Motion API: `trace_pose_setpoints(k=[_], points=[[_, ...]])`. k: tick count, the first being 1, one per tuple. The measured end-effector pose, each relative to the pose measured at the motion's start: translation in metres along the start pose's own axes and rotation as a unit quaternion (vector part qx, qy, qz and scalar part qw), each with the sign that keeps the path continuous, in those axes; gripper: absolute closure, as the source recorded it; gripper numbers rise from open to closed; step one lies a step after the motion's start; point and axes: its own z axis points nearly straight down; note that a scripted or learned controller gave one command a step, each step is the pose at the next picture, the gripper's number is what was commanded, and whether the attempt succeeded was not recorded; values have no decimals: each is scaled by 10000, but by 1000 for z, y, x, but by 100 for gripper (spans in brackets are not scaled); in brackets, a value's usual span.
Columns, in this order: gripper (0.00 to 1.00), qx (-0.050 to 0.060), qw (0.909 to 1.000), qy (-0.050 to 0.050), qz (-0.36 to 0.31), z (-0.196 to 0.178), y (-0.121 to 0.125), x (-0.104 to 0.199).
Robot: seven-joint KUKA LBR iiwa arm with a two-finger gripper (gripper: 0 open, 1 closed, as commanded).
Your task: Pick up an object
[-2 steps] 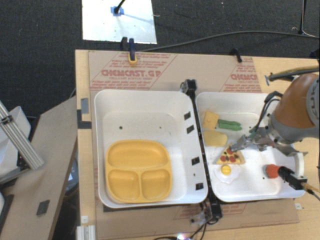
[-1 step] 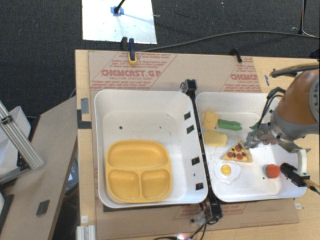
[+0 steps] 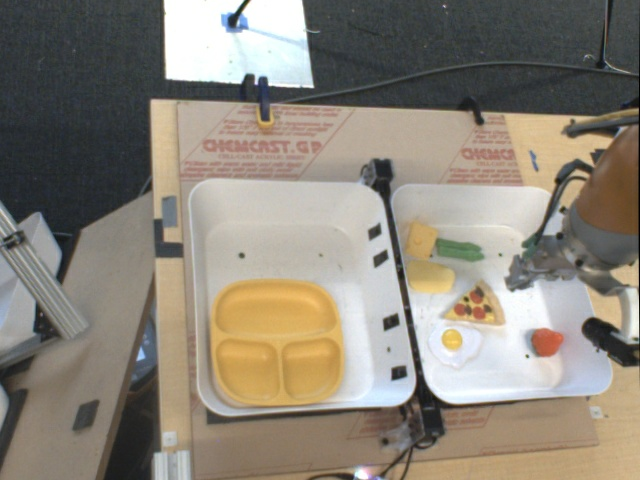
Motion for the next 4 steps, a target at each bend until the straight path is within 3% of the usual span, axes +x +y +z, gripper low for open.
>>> trace_pose_setpoints(k=[1,2,4], points=[[100,-11,10000,-1,-12,-63,-2,2],[100,10,10000,5,-11,-73,-1,2],[100,15,10000,22,-46,-89,9,119]])
